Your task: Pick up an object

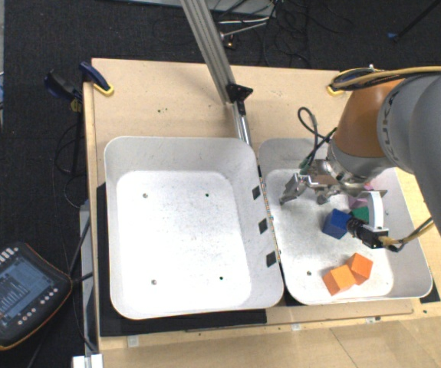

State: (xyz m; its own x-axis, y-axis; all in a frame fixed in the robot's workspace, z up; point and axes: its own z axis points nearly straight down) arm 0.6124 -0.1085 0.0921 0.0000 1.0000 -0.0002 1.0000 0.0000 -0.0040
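A dark floor strewn with cables surrounds a pale wooden table (166, 98) that carries two shallow white bins side by side, with a teach pendant (9, 294) lying off the table's left corner. The grey arm with its orange band (362, 121) reaches over the right bin (301, 274), and its jaws (303, 192) hang low above the bin's upper half, spread apart with nothing between the metal fingers (291, 192). Just to the right of the jaws and slightly nearer the camera lies a blue block (336, 225), with a green piece (360, 214) touching its far side beneath the wrist. Farther toward the bin's near edge sit two orange blocks (348, 273), touching each other, well apart from the jaws. The left bin (178, 221) lies to the jaws' left, beyond the shared rim.
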